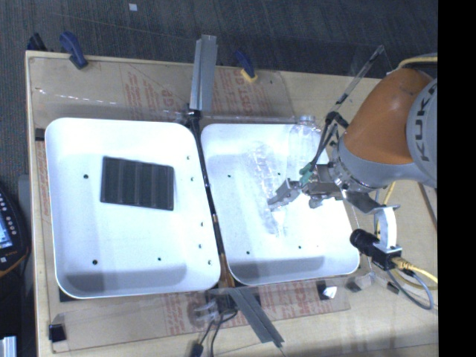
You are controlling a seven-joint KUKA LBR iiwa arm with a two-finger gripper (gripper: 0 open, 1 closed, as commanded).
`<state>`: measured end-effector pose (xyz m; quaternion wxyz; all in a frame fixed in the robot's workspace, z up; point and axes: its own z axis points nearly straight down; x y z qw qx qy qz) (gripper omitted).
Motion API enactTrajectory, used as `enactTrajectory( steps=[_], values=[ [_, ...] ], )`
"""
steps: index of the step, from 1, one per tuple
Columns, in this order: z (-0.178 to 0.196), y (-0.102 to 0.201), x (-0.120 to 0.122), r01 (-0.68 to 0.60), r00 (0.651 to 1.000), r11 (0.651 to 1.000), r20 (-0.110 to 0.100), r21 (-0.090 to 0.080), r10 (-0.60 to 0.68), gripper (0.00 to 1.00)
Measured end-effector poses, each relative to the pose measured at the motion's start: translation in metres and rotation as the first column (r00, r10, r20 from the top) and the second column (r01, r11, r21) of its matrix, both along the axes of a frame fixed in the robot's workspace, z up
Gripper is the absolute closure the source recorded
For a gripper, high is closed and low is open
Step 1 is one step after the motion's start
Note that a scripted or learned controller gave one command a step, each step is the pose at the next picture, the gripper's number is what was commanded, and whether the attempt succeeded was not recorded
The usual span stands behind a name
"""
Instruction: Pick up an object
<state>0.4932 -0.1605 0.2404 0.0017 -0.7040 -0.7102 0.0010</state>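
My gripper (300, 197) hangs over the right bin (245, 266), toward its right side, open with nothing between its fingers. Its left fingertip (283, 195) sits at the edge of a clear, crinkled plastic item (266, 171) that lies across the middle of that bin. A clear plastic bottle (302, 136) rests against the bin's far right corner, just behind the wrist. A dark grey ribbed rectangular pad (137, 184) lies flat in the left bin (74, 266).
The grey and orange arm (387, 136) covers the right bin's right rim. A metal bar (202, 73) stands behind the divider between the bins. Blue clamps (73, 49) hold the bench's back edge. Cables (405, 270) trail at the right.
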Motion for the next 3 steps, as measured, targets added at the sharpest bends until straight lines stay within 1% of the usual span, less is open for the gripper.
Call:
enactTrajectory(
  steps=[1,2,3],
  values=[
    [-0.06,0.038,-0.016,-0.059,0.998,0.998,0.001,-0.001,0.059,0.0],
    [-0.032,-0.006,-0.003,0.04,0.999,0.999,0.002,-0.002,-0.04,0.0],
    [-0.06,-0.04,0.092,0.262,0.965,0.965,0.0,-0.001,-0.262,0.0]
  ],
)
